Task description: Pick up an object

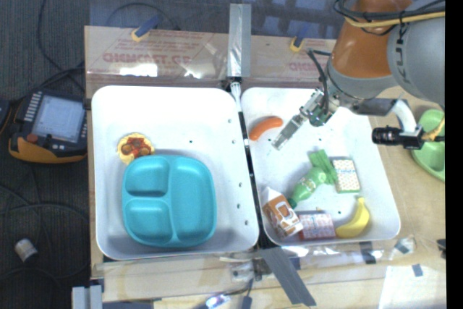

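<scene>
Nearest the camera, along the lower wall of the right bin (391, 224), a small orange-and-white carton (281, 217) is seen at the bin's seven o'clock corner, with a pink-and-white packet (315, 225) just beside it and a yellow banana (354, 219) at five o'clock. Above these, a green bottle (313, 176) lies at a slant near the bin's middle, touching a flat patterned card (345, 174) at its three o'clock side.

An orange, carrot-like object (265, 126), short, rounded and slightly curved, lies alone at the bin's ten o'clock corner, close to the divider between the two bins.

The gripper (283, 138) is carried on the grey arm (412, 47), which enters from two o'clock, its orange band sitting above the wrist. The thin, pale fingers (289, 131) are pointed down toward eight o'clock and appear pressed together, with nothing seen between them. The orange object lies just beside their tip, at about ten o'clock from it; contact cannot be judged. The green bottle lies at about five o'clock from the tip, apart from it.

In the left bin (105, 155), a teal compartment plate (168, 201) is set toward six o'clock, and a small red-and-yellow toy food (134, 146) rests at its eleven o'clock edge.
</scene>
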You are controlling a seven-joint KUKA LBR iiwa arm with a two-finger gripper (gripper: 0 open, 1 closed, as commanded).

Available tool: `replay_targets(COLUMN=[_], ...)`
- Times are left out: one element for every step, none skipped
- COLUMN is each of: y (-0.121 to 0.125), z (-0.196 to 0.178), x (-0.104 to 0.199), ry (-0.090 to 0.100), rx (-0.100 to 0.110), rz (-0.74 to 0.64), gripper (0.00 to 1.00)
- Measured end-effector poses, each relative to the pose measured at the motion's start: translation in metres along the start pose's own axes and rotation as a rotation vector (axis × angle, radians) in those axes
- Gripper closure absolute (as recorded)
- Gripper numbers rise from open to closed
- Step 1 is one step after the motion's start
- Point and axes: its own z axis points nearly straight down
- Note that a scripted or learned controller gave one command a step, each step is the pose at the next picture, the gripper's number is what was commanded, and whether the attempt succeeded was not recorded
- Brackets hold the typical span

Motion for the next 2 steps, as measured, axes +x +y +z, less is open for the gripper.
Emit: replay_targets(y=[-0.009, -0.049], z=[0.013, -0.05], x=[-0.002, -0.068], ry=[0.0, -0.006], rx=[0.001, 0.002], rz=[0.205, -0.019], gripper=[0.0, 0.0])
